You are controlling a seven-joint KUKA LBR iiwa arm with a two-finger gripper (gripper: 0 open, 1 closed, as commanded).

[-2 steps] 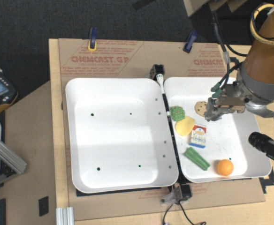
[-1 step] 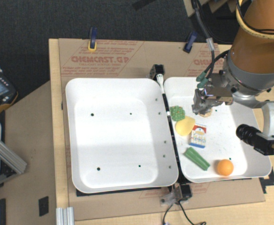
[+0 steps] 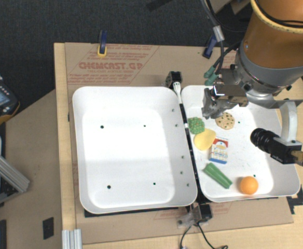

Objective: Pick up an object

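Note:
My gripper [image 3: 212, 109] hangs over the upper left part of the right bin [image 3: 276, 185], its dark fingers pointing down. Just beside it to the right lies a round tan cookie [image 3: 225, 121]. A green bumpy piece [image 3: 196, 124] sits just below and to the left of the fingertips, by the bin's left wall. Below that lie a yellow rounded piece [image 3: 204, 139], a small white, red and blue carton [image 3: 220, 151], a green stick-shaped piece [image 3: 217, 175] and an orange ball [image 3: 249, 185]. Nothing shows between the fingers.
The left bin [image 3: 125, 149] stands beside the right one, their rims meeting at a black-edged divider [image 3: 185, 134]. A black cylindrical fitting [image 3: 270, 141] on a grey bracket reaches over the right bin's right side. Both bins rest on a cardboard sheet [image 3: 115, 61].

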